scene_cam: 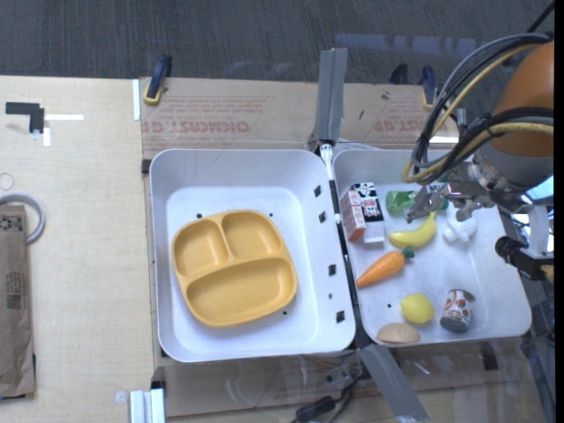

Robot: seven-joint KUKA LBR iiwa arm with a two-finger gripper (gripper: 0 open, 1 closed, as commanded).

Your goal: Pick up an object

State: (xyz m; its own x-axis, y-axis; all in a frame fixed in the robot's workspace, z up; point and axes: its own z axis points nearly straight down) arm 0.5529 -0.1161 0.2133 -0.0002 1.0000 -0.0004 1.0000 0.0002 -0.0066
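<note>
My gripper [434, 203] hangs over the back of the right bin [493, 324], just above a yellow banana [416, 233] and beside a green item [401, 202] that it partly hides. In front of the banana lies an orange carrot [382, 269]. To the left stand a red-brown carton [353, 217] and a black-and-white carton [369, 205]. A small white object [459, 229] sits right of the banana. Near the bin's front are a lemon [417, 307], a patterned can [456, 310] and a tan oval piece [398, 333].
The left bin [167, 236] holds a yellow divided plate [234, 266]. A grey divider post [331, 95] rises between the bins at the back. Cables [458, 77] arc from the arm over the right bin's back corner. A brown bag [13, 298] lies far left.
</note>
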